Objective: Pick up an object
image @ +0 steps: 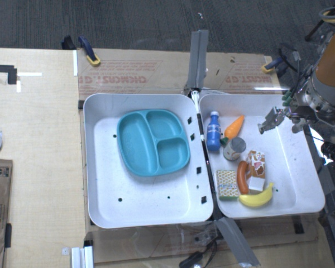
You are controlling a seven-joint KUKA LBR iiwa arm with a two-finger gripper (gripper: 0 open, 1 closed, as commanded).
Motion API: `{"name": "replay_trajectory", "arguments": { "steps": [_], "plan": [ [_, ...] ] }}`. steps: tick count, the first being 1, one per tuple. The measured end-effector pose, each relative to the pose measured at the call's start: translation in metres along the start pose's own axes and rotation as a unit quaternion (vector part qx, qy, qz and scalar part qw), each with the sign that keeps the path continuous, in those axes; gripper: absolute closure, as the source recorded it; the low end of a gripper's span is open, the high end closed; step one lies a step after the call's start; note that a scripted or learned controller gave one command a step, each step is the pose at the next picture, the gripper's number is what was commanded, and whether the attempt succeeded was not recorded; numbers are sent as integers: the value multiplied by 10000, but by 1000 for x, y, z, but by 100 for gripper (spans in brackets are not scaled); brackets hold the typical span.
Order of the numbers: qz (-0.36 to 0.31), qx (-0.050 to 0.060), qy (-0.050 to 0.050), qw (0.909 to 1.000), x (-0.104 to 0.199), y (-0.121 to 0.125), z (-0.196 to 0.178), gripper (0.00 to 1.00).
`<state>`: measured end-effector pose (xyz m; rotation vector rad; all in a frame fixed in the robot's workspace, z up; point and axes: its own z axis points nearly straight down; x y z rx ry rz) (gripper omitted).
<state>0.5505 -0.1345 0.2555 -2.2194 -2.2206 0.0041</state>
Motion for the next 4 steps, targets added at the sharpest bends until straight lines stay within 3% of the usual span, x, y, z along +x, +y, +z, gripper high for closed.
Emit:
{"name": "replay_trajectory", "arguments": {
  "steps": [1, 4],
  "plan": [
    [430, -67, 0, 9991, 26, 4, 117, 0],
    [431, -68, -1, 9990, 26, 4, 117, 0]
  ]
}}
